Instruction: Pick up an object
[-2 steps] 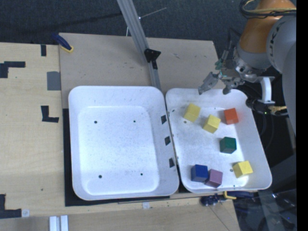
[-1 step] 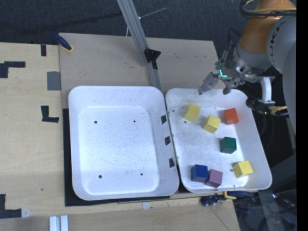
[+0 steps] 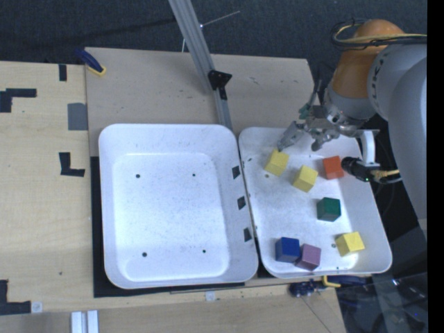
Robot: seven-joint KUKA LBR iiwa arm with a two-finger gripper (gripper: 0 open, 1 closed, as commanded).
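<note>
The gripper [image 3: 303, 139] hangs spread and empty — seemingly above the yellow block [image 3: 277, 163]. Descend squarely astride it — then close.

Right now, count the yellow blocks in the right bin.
3. One yellow block lies near the bin's top left, below the gripper; a second sits just right of it; the third is near the bottom right corner. None looks hidden.

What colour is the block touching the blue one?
Purple, beside the blue block, seen in the camera view.
</note>
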